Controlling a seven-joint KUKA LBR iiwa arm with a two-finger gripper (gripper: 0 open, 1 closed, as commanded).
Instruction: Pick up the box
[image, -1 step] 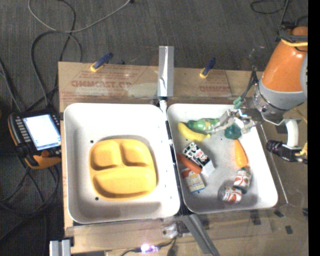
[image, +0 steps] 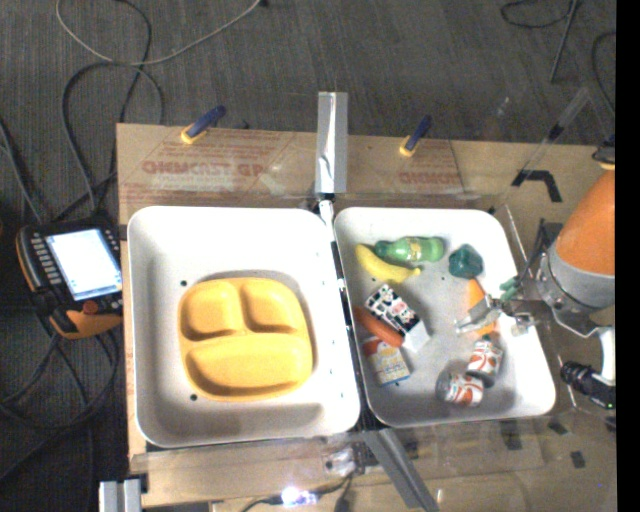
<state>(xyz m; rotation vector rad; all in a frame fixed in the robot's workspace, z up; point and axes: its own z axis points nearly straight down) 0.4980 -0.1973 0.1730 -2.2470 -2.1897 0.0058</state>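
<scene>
The fingers (image: 487, 312) are hanging at the right side of the right bin (image: 520, 400), low over the floor, and nothing is showing between them. Whether they are spread or pressed together cannot be told; the tips are thin and blurred at this slant. An orange piece (image: 476, 293) is lying just beside the fingers on their left. A can (image: 484, 357) is sitting near below them, and a second can (image: 461, 389) is lying a little further toward the bin's front wall.

The box (image: 391, 308), patterned black and white, is lying tilted near the middle-left of the same bin, well apart from the fingers. A sausage (image: 378, 327) is touching its lower edge, and a carton (image: 386, 363) is sitting just below that. A banana (image: 384, 263) and a green bottle (image: 411, 249) are lying near above it; a teal item (image: 465, 262) is resting toward the upper right.

The left bin (image: 150, 300) is carrying a yellow tray (image: 246, 336). The arm (image: 590, 245) is reaching in from the right of the surface.

Judgement: the step in hand is the approach. To do it well, the arm should be travelling left across the bin, turning the fingers to the box's tilt and closing across its short side. Descending from above, clear of the sausage and banana, should be preventing a wrong or double pick.
</scene>
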